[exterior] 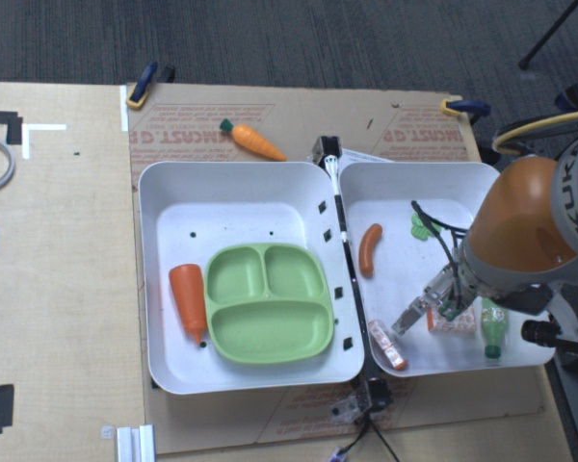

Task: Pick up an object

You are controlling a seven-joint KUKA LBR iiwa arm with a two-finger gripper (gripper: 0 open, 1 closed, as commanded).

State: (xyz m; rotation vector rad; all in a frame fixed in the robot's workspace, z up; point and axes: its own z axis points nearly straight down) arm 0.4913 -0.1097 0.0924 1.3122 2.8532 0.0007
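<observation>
My gripper is low inside the right bin, near its front, under the orange wrist band. Just left of and below it lies a pink and white wrapped bar against the bin's front left corner. Beside the gripper on the right lie a small pale packet and a green bottle. A brown sausage lies farther back on the left side, and a small green piece is partly hidden by cables. Nothing visibly sits in the gripper.
The left bin holds a green divided plate and an orange cylinder at its left. A toy carrot lies on the cardboard behind the bins. Clamps grip the cardboard's back corners.
</observation>
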